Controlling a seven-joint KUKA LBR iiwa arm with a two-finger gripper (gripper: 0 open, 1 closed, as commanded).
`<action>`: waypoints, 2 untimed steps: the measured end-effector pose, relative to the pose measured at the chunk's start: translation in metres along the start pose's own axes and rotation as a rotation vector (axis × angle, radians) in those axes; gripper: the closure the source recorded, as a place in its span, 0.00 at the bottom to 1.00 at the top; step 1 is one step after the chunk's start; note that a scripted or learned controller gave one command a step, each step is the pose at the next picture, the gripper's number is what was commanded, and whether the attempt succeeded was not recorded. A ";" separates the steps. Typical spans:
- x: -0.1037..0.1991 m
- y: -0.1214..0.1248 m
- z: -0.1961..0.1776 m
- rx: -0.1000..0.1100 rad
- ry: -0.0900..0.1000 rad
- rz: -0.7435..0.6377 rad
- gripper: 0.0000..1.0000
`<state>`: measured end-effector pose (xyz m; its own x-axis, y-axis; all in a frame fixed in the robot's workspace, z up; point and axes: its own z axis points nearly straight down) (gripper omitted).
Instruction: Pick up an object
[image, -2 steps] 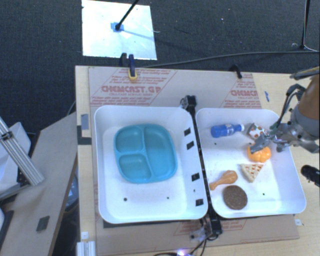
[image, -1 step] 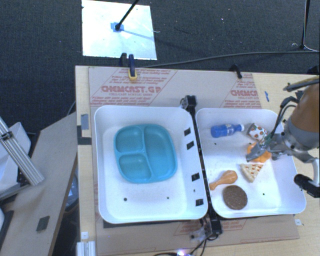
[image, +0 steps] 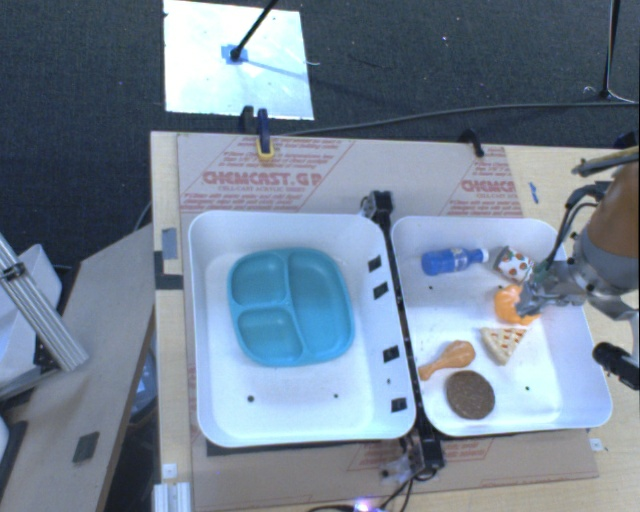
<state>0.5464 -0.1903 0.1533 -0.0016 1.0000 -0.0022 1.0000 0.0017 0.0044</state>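
Bins sit side by side on the worktop (image: 170, 330), two shallow white ones, with a row of black clips running down the seam between them. The left bin (image: 215, 400) holds a teal divided plate (image: 291, 306), lying flat with its three compartments up. The right bin (image: 575, 390) has the small things: a blue bottle (image: 452, 261) with a white cap lying on its side near the far wall, a white piece with red spots (image: 514, 265) just beside the cap end, an orange object (image: 511, 304) below that, a pale wedge like a slice of something (image: 505, 343) just nearer the front, an orange drumstick-shaped toy (image: 448, 359) to its left, and a brown round disc (image: 470, 394) closest to the front rim.

The arm comes in from the right, grey with its orange band at the frame edge, and the tool (image: 532, 299) is down inside the right bin, right at the orange object, seemingly touching its right side. From here I cannot tell how its fingers stand, nor whether anything is gripped; the orange object looks to be resting on the bin floor.

Behind the bins, a clear sheet printed with red lettering covers the worktop, held by a blue and yellow clamp (image: 263, 135) at the far edge.
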 end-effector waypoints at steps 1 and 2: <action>0.004 -0.001 -0.045 -0.001 0.001 -0.002 1.00; 0.004 0.001 -0.088 -0.002 0.000 -0.003 1.00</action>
<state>0.5472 -0.1865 0.2416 -0.0050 1.0000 -0.0023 1.0000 0.0050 0.0068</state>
